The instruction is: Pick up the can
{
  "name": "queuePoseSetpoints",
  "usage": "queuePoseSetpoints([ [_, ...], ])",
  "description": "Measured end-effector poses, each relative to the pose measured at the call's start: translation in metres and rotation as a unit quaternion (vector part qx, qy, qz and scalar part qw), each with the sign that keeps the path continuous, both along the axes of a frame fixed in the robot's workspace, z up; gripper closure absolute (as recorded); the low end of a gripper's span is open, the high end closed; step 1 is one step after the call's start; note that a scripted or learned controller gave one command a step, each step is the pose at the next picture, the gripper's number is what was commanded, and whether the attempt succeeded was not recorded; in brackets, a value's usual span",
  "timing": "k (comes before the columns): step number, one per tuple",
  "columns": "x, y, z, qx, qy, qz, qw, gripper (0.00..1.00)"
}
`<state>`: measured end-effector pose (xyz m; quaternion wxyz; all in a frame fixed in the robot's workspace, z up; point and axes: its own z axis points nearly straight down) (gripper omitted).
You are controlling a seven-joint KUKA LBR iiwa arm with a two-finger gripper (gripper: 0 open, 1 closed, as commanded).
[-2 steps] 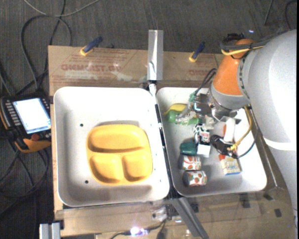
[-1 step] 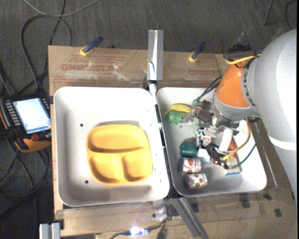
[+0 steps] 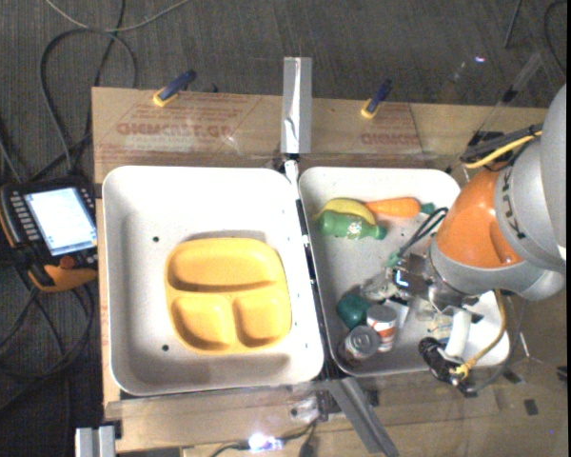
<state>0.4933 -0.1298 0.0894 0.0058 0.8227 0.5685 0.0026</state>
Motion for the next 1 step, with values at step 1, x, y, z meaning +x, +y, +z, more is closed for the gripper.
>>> queuePoseSetpoints([
  [1, -0.0007, 0.0015, 0.0086, 0.0019, 0.002, 0.000, 1.0000, 1.00],
])
